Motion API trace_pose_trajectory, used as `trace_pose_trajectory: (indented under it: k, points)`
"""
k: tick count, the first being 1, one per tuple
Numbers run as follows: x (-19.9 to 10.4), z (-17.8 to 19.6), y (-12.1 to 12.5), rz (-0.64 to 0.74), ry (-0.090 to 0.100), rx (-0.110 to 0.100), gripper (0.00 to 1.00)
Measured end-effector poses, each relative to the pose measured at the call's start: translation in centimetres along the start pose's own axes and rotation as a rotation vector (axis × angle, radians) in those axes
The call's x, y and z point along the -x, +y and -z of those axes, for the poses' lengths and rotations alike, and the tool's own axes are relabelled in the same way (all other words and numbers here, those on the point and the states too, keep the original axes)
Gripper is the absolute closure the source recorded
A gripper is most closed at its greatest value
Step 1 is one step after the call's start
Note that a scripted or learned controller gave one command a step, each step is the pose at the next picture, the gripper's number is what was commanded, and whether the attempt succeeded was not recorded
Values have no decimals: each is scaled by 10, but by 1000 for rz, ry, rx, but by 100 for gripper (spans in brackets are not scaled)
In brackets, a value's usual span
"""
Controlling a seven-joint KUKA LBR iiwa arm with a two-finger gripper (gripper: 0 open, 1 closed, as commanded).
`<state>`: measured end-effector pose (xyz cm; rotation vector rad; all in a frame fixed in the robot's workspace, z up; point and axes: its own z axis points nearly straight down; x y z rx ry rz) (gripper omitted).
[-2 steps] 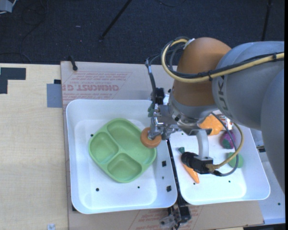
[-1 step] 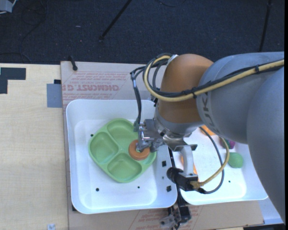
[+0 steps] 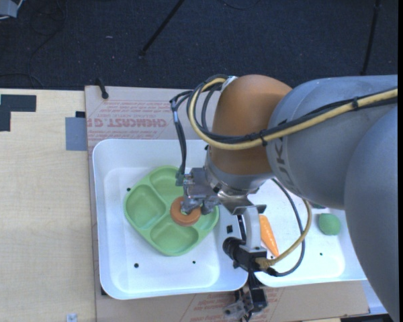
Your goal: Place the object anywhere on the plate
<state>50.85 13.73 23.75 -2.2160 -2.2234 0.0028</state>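
The gripper [image 3: 190,203] is over the right part of the green divided plate [image 3: 148,210] in the left bin [image 3: 114,274], and the orange round object [image 3: 186,213] lies on the plate just under it. Whether the fingers are closed on the object or released, I cannot tell, because the wrist hides them. In the right bin [image 3: 322,263] lie a carrot [image 3: 268,235] and a green ball [image 3: 329,224]

Cardboard sheet [image 3: 131,121]: red print "CHEMCRZT", upside down.

- The gripper [image 3: 196,203] hangs over the right part of the plate [image 3: 148,210], which lies in the left bin [image 3: 114,274].
- A round object [image 3: 185,213] sits on the plate just beneath it.
- To its right, in the right bin [image 3: 322,263], lies a carrot [image 3: 268,235]; farther right, a ball [image 3: 329,223].
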Motion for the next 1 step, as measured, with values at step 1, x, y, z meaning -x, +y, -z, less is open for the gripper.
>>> trace_pose_trajectory:
  k: [1]
  points:
    - [1, -1, 0, -3, -1, -1, 0]
